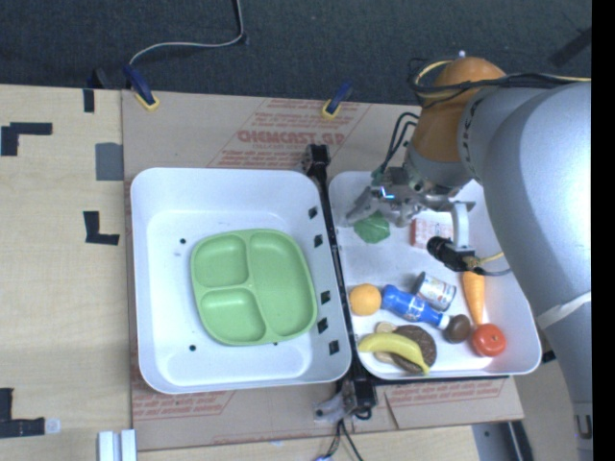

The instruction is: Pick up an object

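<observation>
I have the gripper [381,209] down in the far left corner of the right shallow white bin [527,351], arm reaching in from the right. It sits right over a small green rounded lump [372,228] (maybe a pepper or lime, can't say). The lump lies on the bin floor close to the wall between the bins. From this slant I cannot tell how wide the gripper stands, or whether it touches the lump.

Just right of the lump is a flat red-and-white packet [430,229].

Nearer in the same bin:
- A round orange fruit [365,300] lies by the left wall.
- A blue plastic bottle [411,305] lies on its side just right of the fruit.
- A small silver can [437,289], tilted, touches the bottle's right end.
- An orange carrot [474,298] points far to near along the right side.
- A red tomato [489,340] is in the near right corner.
- A small brown rounded piece [458,328] is just left of the tomato.
- A yellow banana [389,345] lies at the near wall, resting across a dark brown round disc [423,339].

The left shallow white bin [154,209] holds a light green plastic plate with three compartments [253,286], lying flat in the middle.

Both bins rest on a brown cardboard sheet [279,137] on the pale wooden table [58,257].
</observation>
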Motion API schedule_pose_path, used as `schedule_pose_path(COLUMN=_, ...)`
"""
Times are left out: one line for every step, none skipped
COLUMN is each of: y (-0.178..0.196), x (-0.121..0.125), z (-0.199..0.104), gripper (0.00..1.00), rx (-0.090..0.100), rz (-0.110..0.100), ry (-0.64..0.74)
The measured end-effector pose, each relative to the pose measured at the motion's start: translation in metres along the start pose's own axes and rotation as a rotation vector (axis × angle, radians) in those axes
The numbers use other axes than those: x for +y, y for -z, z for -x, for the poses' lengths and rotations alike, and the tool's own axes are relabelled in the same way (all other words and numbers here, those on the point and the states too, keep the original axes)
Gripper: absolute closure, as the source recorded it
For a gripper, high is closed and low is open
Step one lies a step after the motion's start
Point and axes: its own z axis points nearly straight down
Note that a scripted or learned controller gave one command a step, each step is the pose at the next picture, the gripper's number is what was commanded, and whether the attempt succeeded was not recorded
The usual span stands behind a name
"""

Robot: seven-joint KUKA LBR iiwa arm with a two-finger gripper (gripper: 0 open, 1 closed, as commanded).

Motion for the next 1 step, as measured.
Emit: schedule_pose_path(y=0.0001, x=-0.0029, z=-0.0053, gripper=0.00, rx=-0.001, rz=0.001, ry=0.000)
